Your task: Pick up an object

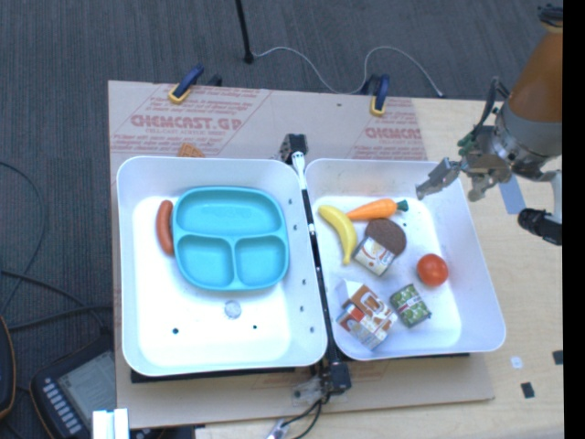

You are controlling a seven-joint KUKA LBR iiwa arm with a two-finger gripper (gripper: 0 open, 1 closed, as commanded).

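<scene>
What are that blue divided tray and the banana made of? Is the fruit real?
The blue tray looks like moulded plastic: uniform colour, smooth, slightly glossy compartments. The banana is probably toy plastic too, given its even yellow and lack of blemishes, though I can't be sure.

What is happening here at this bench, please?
A robot arm reaches in with its gripper open above the upper right rim of the right bin, holding nothing. That bin holds a banana, carrot, tomato and small packages. The left bin has a blue tray and a sausage.
</scene>
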